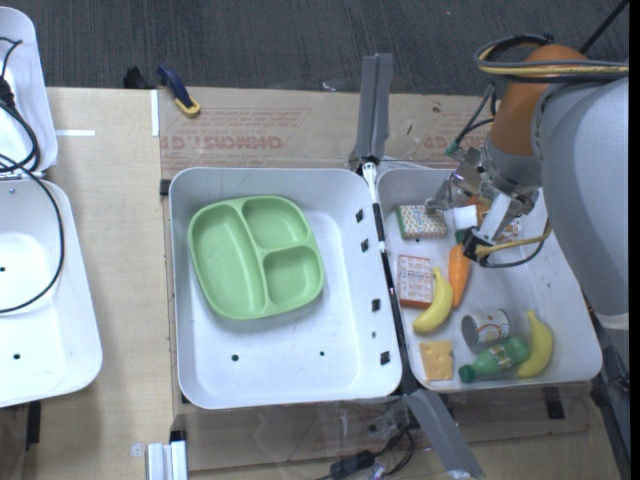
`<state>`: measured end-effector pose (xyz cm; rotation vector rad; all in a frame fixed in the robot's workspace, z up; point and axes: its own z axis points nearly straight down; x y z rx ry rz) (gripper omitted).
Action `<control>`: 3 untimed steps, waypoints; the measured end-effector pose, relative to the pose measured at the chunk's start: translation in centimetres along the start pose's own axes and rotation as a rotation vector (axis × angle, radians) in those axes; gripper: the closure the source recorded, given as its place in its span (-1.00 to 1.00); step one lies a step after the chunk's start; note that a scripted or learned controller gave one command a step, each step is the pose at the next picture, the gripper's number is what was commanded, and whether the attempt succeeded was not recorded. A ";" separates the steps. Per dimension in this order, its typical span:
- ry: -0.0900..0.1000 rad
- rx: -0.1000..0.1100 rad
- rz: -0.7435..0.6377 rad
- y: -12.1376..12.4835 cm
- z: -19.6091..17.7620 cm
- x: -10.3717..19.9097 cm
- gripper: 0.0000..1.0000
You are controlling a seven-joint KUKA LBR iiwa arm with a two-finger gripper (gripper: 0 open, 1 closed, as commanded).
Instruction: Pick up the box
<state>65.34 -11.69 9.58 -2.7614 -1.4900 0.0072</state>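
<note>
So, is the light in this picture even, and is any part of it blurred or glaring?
Camera view: light is soft and even, with faint shadows under the green plate; the white bin walls look bright but not blown out; the arm's grey body at right is large and slightly soft.

Wooden bench [110, 148] carries two shallow white bins side by side: left bin [200, 368], right bin [570, 298]. Cardboard sheet [260, 128] lies flat behind them; blue-yellow clamp [178, 92] at its far left corner

We see dark grey carpet [250, 28] beyond the bench | a pale wooden bench top [110, 148] nearest that carpet | a flattened cardboard sheet [260, 128] lying on the bench | even, soft light
</note>
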 end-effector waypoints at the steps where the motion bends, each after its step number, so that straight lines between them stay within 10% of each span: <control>1: -0.001 -0.002 -0.002 0.1 -1.0 0.0 1.00; 2: 0.000 -0.003 -0.122 -2.2 0.3 -3.7 1.00; 3: 0.019 0.037 -0.222 2.5 0.4 -6.5 1.00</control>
